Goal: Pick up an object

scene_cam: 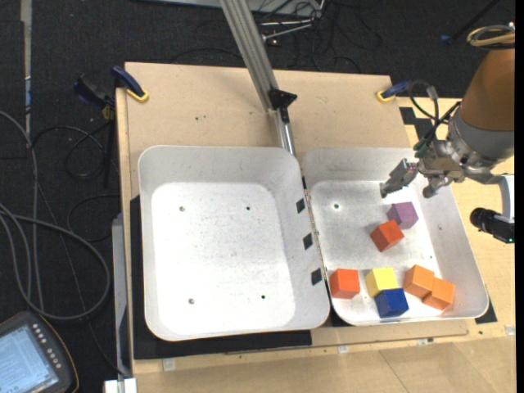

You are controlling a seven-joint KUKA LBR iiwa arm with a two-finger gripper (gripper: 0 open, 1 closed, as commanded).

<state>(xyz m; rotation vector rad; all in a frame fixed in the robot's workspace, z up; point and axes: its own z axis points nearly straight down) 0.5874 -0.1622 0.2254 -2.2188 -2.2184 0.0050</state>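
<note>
Approach step: your end effector (416, 180) hangs spread wide, holding nothing, over the right bin (471, 256), just above the purple cube (403, 213). Red cube (387, 235) sits touching it below. Next you need to drop down and centre on purple, then close.

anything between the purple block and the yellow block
Yes: in the camera view, the red-orange block lies between the purple block and the yellow block.

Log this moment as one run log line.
hand open, above right bin | purple block just below | nothing held
</note>
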